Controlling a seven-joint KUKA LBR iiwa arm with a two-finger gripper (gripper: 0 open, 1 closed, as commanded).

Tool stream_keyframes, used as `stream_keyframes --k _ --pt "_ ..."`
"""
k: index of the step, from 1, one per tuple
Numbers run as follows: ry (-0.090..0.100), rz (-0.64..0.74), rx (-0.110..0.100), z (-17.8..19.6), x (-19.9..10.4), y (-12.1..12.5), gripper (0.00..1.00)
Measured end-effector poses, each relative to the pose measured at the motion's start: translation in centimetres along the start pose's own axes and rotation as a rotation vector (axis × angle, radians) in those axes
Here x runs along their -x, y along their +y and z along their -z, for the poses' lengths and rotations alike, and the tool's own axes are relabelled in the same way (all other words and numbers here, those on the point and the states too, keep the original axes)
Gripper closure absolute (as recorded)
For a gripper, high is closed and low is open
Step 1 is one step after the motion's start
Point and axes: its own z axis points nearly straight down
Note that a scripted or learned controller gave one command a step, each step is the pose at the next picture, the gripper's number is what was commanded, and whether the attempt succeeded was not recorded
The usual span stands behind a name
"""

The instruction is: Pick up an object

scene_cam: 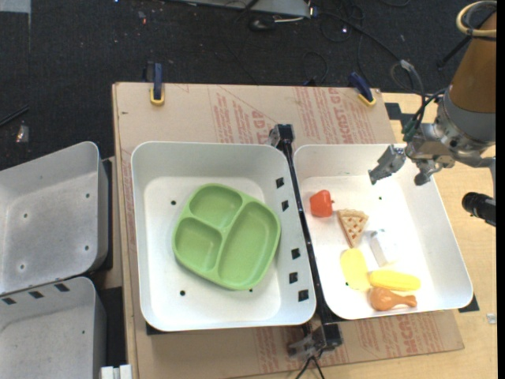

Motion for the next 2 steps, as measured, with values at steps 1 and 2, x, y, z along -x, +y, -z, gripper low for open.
stream_keyframes --k 1,2 --pt "-0.002 0.003 0.012 0.7 -0.1 0.2 0.0" --pt "-0.001 0.001 0.01 -5.1 -0.1 1.2 0.0"
